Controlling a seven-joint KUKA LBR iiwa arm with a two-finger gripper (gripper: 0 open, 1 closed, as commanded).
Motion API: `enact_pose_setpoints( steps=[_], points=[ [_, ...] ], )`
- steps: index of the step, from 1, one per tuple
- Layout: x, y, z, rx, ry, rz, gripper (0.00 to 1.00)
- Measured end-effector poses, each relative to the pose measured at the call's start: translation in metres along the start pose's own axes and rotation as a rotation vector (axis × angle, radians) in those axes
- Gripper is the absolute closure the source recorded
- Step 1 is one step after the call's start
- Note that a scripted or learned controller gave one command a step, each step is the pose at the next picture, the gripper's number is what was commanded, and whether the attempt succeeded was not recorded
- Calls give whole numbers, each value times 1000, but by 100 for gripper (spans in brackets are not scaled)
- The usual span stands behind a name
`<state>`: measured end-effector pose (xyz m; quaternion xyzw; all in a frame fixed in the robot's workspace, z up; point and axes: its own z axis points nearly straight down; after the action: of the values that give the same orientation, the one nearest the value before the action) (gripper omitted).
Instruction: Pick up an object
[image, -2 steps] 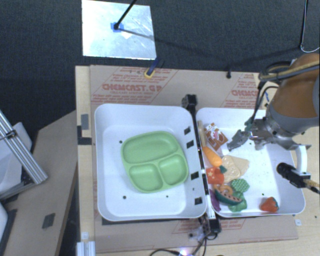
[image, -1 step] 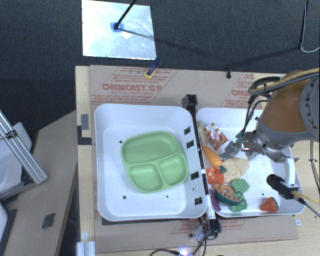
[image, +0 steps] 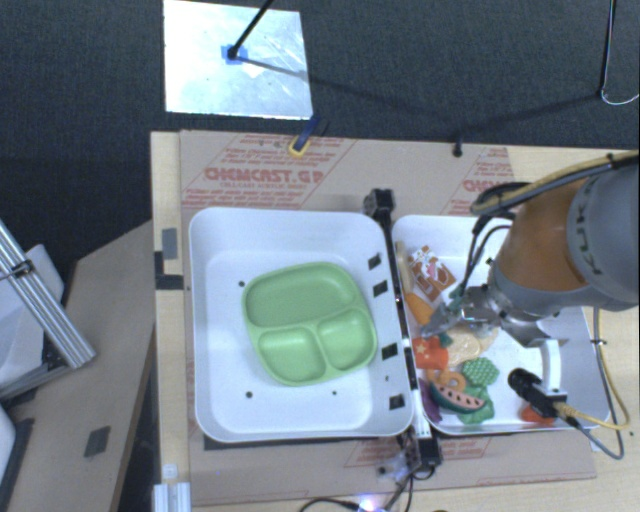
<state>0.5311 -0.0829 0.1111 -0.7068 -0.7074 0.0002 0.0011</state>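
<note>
The arm (image: 560, 245) reaches in over the right-hand bin (image: 590, 400), and its gripper (image: 462, 308) sits low among the pile of toy food there. Whether it is spread or closed cannot be told from this view — the wrist body hides the tips, and nothing can be seen caught between them.

The step in hand looks like the descent onto a piece. To do it well, the gripper should come straight down on one item rather than the seam between two, and close only once it straddles that item. The pieces lie crowded and overlapping, so a slanted approach would likely shove them aside.

Taking the gripper as the landmark: the patterned wafer-like piece (image: 431, 272) lies just up and to its left, close beside it. An orange wedge (image: 424, 312) sits directly to its left, touching or nearly so. The pale round piece (image: 466, 345) is right beneath it — probably the nearest candidate. The red-orange piece (image: 430, 356) lies down and left, and the watermelon slice (image: 462, 395) and green leafy piece (image: 480, 371) lie further below. The green divided plate (image: 305, 325) rests well to the left in the other bin (image: 220, 240).
</note>
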Motion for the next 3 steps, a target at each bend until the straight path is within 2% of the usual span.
enact_pose_setpoints(
  steps=[1,2,3],
  points=[
    [-3,4,21,-15,-8,2,0],
    [-3,6,9,-21,-7,2,100],
    [-4,12,-35,-7,-2,-3,100]
  ],
)
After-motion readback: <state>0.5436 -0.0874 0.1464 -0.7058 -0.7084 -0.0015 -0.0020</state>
